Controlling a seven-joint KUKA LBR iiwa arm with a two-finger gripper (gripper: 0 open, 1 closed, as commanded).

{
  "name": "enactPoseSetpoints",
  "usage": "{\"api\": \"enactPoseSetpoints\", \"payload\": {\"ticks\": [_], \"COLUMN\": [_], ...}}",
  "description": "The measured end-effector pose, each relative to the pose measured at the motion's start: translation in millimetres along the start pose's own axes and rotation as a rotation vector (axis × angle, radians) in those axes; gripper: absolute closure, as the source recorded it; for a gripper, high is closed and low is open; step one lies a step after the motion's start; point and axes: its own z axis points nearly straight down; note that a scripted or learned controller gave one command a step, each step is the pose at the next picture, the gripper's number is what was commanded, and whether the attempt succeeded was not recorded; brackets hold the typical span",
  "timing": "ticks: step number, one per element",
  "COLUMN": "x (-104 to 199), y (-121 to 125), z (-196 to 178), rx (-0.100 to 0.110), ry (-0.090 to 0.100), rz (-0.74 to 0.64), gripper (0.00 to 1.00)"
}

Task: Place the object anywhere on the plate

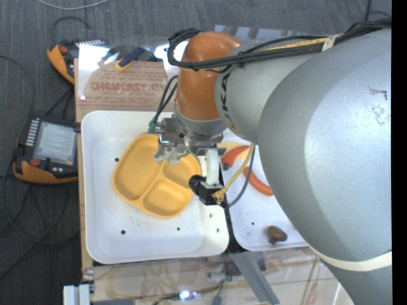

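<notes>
The grey arm (318, 126) is reaching in from the right and filling much of the view, its orange band (205, 75) sitting above the wrist. The gripper (168, 152) is hanging over the upper right part of the yellow plate (149, 183), which is lying in the left bin (127, 240) and is divided into compartments. Whether the claw is apart or together I cannot tell, since the wrist is covering it from above, and nothing is showing between its tips. An orange object (254, 178), long and thin, is lying in the right bin (254, 230), partly hidden under the arm and cables. A small brown object (276, 234) is resting near the front edge of that same bin, well apart from the plate.
</notes>
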Motion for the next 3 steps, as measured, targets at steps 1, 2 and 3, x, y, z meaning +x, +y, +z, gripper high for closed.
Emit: {"api": "enactPoseSetpoints", "payload": {"ticks": [1, 2, 3], "x": [-53.2, 48.0, -17.3], "y": [51.9, 15.4, 38.0], "z": [7.3, 21.6, 72.7], "rx": [0.001, 0.002, -0.001], "ry": [-0.003, -0.002, -0.004], "rz": [0.181, 0.336, 0.309], "gripper": [1.0, 1.0, 1.0]}}
